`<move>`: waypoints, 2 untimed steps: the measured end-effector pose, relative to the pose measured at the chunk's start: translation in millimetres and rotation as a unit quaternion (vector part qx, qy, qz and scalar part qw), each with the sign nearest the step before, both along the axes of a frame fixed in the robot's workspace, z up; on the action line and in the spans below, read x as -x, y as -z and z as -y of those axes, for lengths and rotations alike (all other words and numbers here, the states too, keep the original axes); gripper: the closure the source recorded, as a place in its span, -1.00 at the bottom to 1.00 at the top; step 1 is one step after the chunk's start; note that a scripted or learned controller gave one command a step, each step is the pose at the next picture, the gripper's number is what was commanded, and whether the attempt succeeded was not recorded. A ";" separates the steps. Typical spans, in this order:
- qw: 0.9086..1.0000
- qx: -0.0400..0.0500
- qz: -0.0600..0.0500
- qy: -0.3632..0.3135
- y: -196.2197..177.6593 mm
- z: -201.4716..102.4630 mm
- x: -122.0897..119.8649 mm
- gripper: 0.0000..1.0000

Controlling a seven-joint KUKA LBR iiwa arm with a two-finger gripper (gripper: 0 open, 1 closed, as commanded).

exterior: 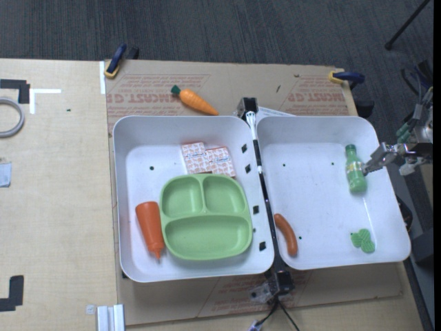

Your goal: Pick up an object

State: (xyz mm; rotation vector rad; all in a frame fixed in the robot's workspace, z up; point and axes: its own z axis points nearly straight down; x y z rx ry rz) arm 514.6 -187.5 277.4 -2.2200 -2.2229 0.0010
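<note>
The right bin [310, 143] holds a green bottle [355, 171] lying near its right wall, a reddish-brown sausage [286, 234] at its lower left, and a small green lumpy toy [363, 241] at its lower right. My gripper [379, 158] reaches in over the right rim, just right of the bottle and close to its upper half. Nothing shows in its grasp. In the left bin [134, 157] lie a green divided plate [205, 216], an orange carrot-shaped piece [149, 229] to the plate's left, and a red-and-white packet [204, 158] above the plate.
A toy carrot [195, 101] lies on the cardboard sheet [303, 92] behind the bins. Blue clamps [116, 60] hold the cardboard's far corners. A black clip [248, 107] joins the bins at the back. A tape ring [9, 118] rests far left on the bench.
</note>
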 end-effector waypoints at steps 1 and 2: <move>0.999 0.000 0.000 -0.054 94.9 -13.5 -53.5 -1.00; 0.990 0.000 0.001 -0.138 168.6 33.4 -86.0 -1.00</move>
